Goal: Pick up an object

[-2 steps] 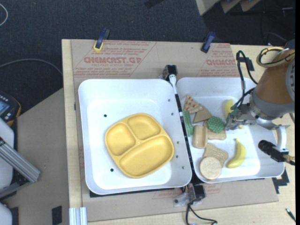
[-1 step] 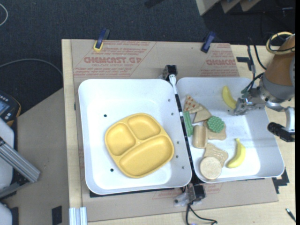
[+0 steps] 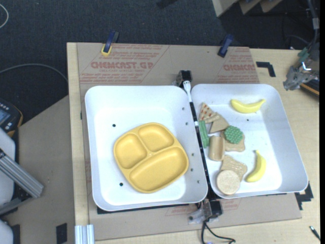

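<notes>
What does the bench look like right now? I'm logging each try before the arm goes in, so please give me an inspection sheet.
Surface: bench board bears two white bins, left bin and right bin, touching along their inner edges.
Job's things: right bin holds two bananas, a green round piece, toast-like slices and a round cracker.
Clutter: yellow divided plate lies in the left bin.
Grippers: gripper sits at the right edge, outside the bins; state unclear.
Cables: cable at the front edge.
Surroundings: dark carpet; clamps on the board's far edge.
</notes>
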Controlling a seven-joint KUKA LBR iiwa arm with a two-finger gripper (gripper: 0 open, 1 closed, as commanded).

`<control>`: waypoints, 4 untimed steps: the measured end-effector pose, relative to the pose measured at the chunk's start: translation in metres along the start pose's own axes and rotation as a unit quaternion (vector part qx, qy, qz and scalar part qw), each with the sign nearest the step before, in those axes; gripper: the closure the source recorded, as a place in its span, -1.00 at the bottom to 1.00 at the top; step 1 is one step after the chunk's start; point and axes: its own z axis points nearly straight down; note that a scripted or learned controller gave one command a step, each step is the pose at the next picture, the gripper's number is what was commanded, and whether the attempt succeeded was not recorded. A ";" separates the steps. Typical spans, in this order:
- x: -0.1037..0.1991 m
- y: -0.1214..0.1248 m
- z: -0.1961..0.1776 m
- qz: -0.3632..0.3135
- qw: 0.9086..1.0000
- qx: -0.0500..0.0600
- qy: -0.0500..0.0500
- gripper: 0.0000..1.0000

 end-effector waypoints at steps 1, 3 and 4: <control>0.051 -0.008 0.131 -0.001 1.000 0.016 0.007 1.00; 0.116 -0.113 0.192 0.003 1.000 0.015 0.006 1.00; 0.208 -0.087 0.085 -0.005 1.000 0.003 0.006 1.00</control>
